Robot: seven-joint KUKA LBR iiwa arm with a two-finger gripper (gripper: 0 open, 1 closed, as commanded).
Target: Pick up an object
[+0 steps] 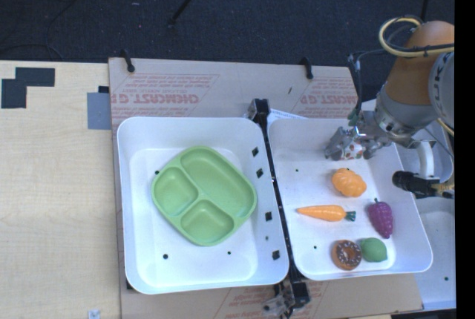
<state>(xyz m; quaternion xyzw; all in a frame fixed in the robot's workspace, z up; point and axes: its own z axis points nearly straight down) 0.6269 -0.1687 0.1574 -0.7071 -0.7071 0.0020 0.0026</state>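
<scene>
The gripper sits low at the far edge of the right bin, finger state indeterminate and nothing visibly gripped, so approach is in hand; next, centre over the orange just nearside, descend and close.

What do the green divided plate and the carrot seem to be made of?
Green divided plate: likely molded plastic, matte, with uniform colour and soft rounded ridges. Carrot: probably toy plastic, smooth with a slight sheen and an even orange colour.
</scene>
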